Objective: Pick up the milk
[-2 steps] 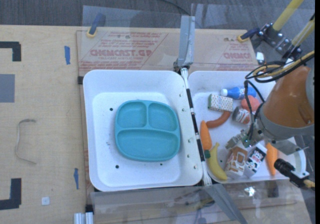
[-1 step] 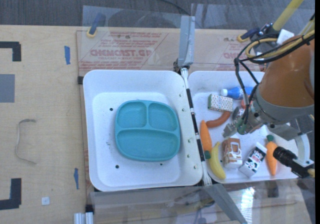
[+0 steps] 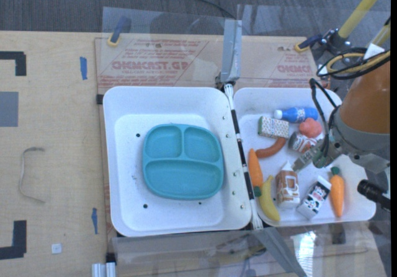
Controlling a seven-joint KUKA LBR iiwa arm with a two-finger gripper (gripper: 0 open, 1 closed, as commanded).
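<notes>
The gripper (image 3: 312, 159) is hovering near the milk (image 3: 314, 198), approaching; finger state I cannot tell; next it is needing to descend onto the carton.

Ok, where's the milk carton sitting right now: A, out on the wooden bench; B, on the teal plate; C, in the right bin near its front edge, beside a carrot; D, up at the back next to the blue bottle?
C: the milk carton lies in the right bin near the front, just left of a carrot.
</notes>
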